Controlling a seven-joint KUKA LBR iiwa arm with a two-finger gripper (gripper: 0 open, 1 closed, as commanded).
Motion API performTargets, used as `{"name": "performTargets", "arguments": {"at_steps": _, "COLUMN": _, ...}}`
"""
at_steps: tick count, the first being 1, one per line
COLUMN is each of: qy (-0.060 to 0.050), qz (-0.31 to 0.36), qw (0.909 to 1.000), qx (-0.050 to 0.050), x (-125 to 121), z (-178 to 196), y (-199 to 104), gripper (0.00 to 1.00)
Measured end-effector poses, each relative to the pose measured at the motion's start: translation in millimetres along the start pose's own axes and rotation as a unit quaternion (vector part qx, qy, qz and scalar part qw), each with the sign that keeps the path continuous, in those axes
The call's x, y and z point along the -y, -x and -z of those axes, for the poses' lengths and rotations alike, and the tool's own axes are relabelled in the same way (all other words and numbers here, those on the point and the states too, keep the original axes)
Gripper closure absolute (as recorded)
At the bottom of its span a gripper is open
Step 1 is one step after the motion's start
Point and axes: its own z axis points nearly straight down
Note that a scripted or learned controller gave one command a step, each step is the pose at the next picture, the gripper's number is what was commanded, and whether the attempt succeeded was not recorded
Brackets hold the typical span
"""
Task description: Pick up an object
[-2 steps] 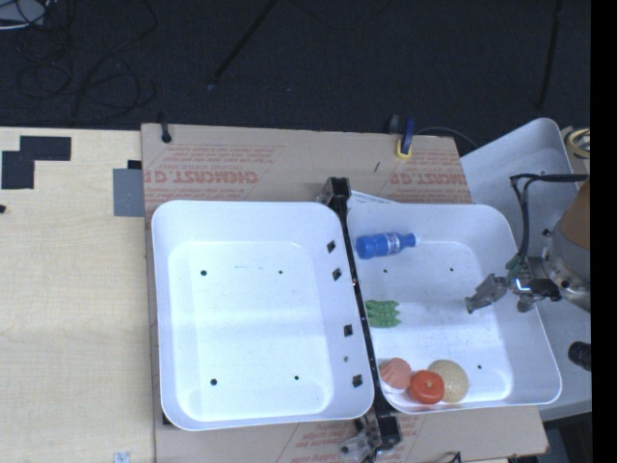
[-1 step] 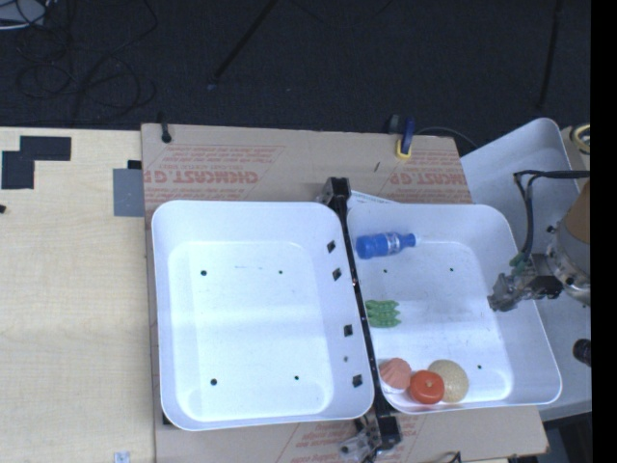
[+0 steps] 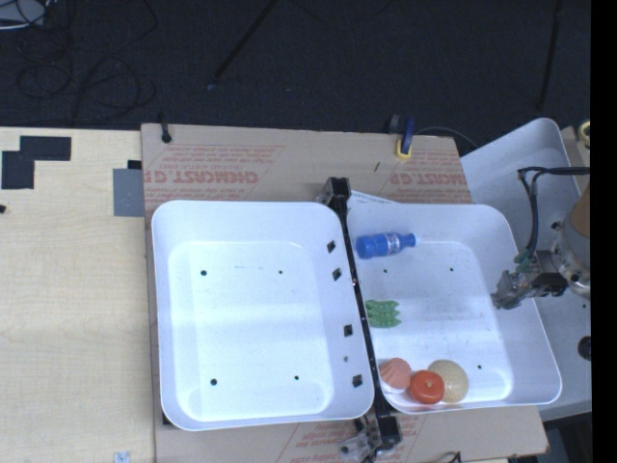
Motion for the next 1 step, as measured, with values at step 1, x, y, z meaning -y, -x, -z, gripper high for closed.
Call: {"name": "performTargets", "arguments": {"at_steps": 1, "qy": -0.001, "qz": 0.000, "qw": 1.0000, "qx": 0.000, "x": 0.2, "z": 9.5, "y": 0.7, "gripper": 1.00}}
